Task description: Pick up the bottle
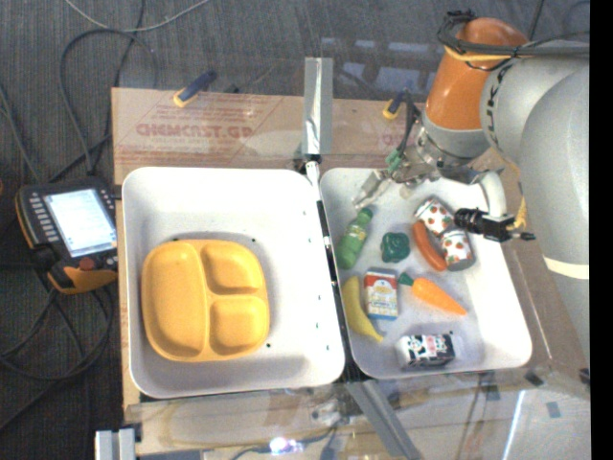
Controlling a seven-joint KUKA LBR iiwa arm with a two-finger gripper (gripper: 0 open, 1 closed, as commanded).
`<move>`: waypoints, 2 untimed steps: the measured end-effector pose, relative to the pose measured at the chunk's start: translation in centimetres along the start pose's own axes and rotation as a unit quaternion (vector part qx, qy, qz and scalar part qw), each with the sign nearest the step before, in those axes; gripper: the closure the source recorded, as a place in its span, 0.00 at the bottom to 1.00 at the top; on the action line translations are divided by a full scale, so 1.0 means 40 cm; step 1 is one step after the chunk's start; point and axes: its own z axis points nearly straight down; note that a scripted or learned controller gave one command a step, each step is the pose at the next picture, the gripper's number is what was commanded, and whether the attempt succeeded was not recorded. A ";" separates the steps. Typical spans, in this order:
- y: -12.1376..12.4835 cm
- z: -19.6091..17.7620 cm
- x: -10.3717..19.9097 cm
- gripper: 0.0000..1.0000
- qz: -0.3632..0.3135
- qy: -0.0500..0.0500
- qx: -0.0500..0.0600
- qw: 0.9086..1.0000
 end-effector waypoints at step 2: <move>-0.070 0.127 0.019 1.00 0.080 0.000 -0.008 0.997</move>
